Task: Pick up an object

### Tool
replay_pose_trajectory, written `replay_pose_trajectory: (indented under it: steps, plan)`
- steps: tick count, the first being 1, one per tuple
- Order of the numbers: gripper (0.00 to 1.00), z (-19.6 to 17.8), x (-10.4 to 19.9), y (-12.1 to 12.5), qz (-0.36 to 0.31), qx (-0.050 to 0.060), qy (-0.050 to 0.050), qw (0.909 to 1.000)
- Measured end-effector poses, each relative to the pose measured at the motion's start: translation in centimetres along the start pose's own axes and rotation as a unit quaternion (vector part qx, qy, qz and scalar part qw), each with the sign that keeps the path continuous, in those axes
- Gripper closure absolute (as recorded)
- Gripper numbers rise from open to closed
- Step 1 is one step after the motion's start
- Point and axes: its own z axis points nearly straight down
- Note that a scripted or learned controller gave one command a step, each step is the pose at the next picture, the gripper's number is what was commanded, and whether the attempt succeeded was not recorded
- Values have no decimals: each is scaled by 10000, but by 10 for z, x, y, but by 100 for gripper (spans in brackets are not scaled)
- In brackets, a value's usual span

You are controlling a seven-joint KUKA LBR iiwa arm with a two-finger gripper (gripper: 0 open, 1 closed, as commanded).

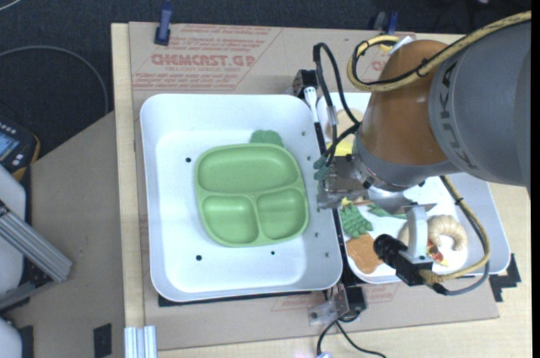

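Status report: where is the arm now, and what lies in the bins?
Arm low over right bin. Green tray in left bin. Small items under arm: green piece, orange piece, white ring. No grasp visible.

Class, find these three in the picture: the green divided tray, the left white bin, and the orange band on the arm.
green divided tray [251, 194], camera view, centre ridge.
left white bin [169, 179], camera view, bare floor.
orange band [405, 107], camera view, its middle.
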Motion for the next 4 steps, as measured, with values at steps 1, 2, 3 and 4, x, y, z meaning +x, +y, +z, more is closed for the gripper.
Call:
replay_pose_trajectory:
  steps: [1,2,3,4]
  plan:
    - [100,-148,39,2,-1,-74,12,10000]
    - [100,-150,36,1,32,0,-17,10000]
    - [100,-160,36,2,24,-6,-21,10000]
    - [100,-90,-18,9,78,57,-26,10000]
